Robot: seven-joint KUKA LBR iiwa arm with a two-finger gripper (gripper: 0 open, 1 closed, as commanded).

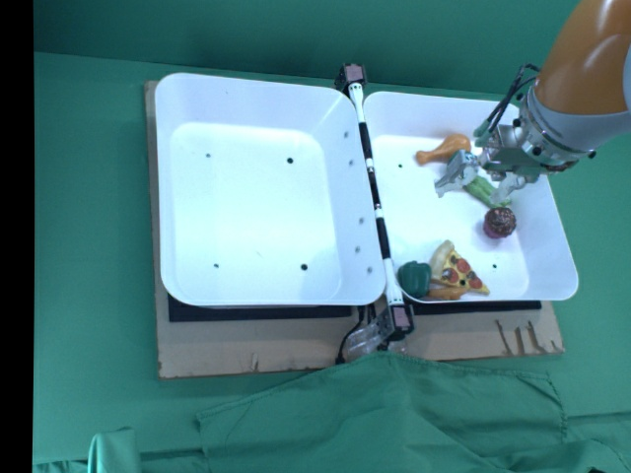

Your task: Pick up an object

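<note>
Green stalk-shaped toy [480, 190] in the right bin [537, 279], lying flat just under the gripper [477, 172], long axis slanting from upper left to lower right toward the dark red berry [500, 223]. Probably chosen as the nearest piece below the wrist. Jaws partly hidden by the wrist; spread or closed, cannot tell, and no grip visible. Orange drumstick [443, 150] just beside, thick end toward the gripper, so easily bumped. Pizza slice [456, 273] and green pepper [414, 279] near the front wall, well apart. Left bin [173, 92] alongside on the worktop [89, 166].
</note>
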